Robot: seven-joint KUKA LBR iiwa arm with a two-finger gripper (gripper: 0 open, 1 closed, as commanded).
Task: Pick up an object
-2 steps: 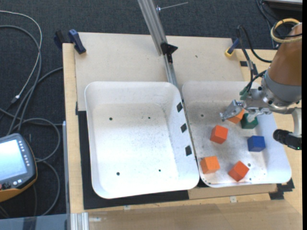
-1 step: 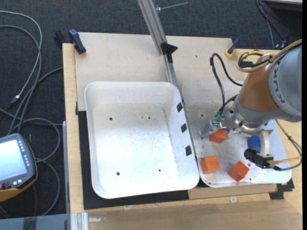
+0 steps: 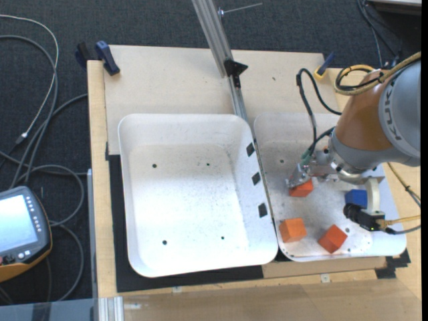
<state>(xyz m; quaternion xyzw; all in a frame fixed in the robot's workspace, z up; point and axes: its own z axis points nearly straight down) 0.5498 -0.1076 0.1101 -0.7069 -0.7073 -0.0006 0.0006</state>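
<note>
Reaching in from the right over the right bin [image 3: 267, 129], a grey arm [image 3: 401, 122] with an orange band, bent down toward the bin floor. At its tip, the claw [image 3: 299, 179], low over the middle of that bin and right against an orange block [image 3: 301, 189]. Cannot tell from this slant whether the claw is wide, narrow, or closed on the block: touching or nearly so, with the block just under the metal tip and partly hidden by it. Nearer the front edge of the same bin, a second orange block [image 3: 292, 230], lying flat close to the wall shared with the left bin. Just to its right, a third orange block [image 3: 333, 239], turned at an angle, apart from the second. Farther right, under the wrist, a blue block [image 3: 356, 198], partly covered by a black cable plug. To the left, the larger white bin [image 3: 127, 179], speckled with dark flecks, with three small black tabs [image 3: 255, 177] on its right wall. Both bins on a pale wooden bench [image 3: 167, 85]. Slanting down from the top to the gap between the bins, a metal rail [image 3: 210, 25]. At the bench's far left corner, a blue clamp [image 3: 107, 57]. On the dark floor at the left, loose cables and a handheld screen [image 3: 19, 229].
</note>
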